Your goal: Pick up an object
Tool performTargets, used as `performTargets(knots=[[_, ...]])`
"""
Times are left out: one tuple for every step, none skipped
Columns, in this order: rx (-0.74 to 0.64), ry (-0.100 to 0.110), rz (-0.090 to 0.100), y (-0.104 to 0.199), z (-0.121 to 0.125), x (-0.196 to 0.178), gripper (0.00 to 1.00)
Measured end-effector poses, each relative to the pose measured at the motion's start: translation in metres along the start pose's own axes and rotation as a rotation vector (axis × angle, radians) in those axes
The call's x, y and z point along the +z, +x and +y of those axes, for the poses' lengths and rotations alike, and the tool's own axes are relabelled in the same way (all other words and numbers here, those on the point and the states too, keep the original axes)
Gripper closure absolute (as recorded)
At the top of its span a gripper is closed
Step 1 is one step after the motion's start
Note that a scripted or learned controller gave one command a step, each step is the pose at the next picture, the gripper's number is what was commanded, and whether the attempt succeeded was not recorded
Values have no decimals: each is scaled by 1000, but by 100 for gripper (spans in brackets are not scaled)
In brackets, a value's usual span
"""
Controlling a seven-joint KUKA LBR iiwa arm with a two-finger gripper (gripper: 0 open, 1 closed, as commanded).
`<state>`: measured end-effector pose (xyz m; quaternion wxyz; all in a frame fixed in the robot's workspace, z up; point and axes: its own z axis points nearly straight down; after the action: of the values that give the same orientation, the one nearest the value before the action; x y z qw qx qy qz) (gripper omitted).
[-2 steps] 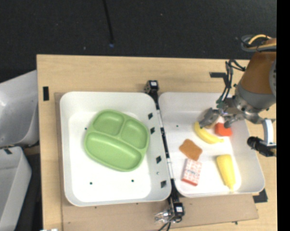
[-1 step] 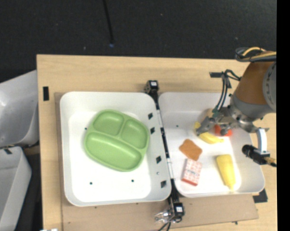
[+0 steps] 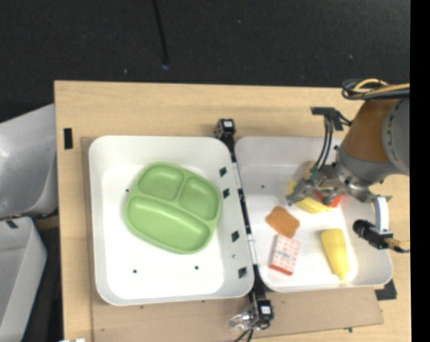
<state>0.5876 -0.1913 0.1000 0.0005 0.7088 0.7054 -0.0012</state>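
Right bin (image 3: pixel 272 155) holds the candidates: a yellow piece (image 3: pixel 311 205) with a bit of red (image 3: pixel 331 201) touching its right end, right under the end effector (image 3: pixel 313 191); an orange-brown block (image 3: pixel 282 221) just left and below of that; a red-and-white patterned box (image 3: pixel 284 254) below the block, near the bin's front wall; a yellow corn-like piece (image 3: pixel 334 251) to the box's right, lying lengthwise toward the front. End effector is down in the bin's upper middle, over the yellow piece, touching or nearly so, can't tell which. Can't tell if it's released or clenched either, and nothing is clearly seen gripped in it. Arm (image 3: pixel 371 137) comes in from the right, orange band above the wrist, cables looping off it. Left bin (image 3: pixel 100 262) has a green divided plate (image 3: pixel 173 206), three compartments, sitting roughly centre, slightly tilted in plan. Bins sit side by side, touching along the middle, on a wood counter (image 3: pixel 165 109).
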Motion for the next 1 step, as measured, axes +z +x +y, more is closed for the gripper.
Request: performTargets(knots=[[2,-5,-1,-1,1,-13,100]])
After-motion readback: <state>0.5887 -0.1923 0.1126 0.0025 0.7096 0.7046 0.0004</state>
